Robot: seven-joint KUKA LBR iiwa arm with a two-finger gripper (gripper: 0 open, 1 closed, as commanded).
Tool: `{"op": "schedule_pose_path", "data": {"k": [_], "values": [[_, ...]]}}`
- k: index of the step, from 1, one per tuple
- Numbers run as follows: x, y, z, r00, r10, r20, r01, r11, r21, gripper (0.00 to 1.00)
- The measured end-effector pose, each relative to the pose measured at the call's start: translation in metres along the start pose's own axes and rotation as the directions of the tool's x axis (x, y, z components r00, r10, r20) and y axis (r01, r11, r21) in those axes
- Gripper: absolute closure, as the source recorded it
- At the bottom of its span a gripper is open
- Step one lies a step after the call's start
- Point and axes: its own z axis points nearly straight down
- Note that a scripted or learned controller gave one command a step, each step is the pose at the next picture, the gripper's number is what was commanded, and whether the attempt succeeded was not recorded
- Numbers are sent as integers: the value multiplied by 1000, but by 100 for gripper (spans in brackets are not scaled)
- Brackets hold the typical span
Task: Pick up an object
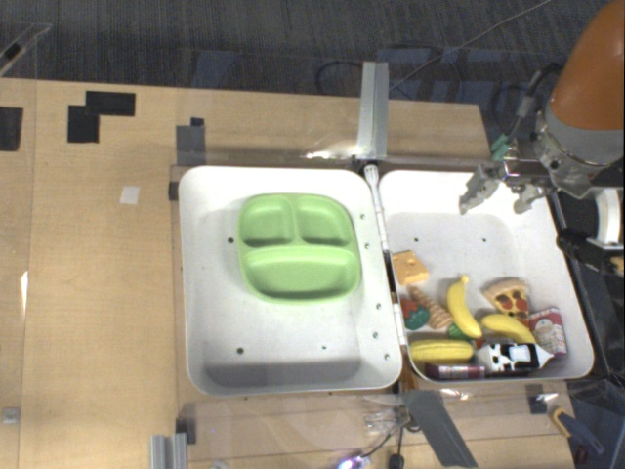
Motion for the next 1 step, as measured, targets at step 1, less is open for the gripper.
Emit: {"op": "schedule_pose_path", "data": {"k": [1], "values": [[13, -48, 126, 997, 79, 0, -79, 997, 1, 0]]}}
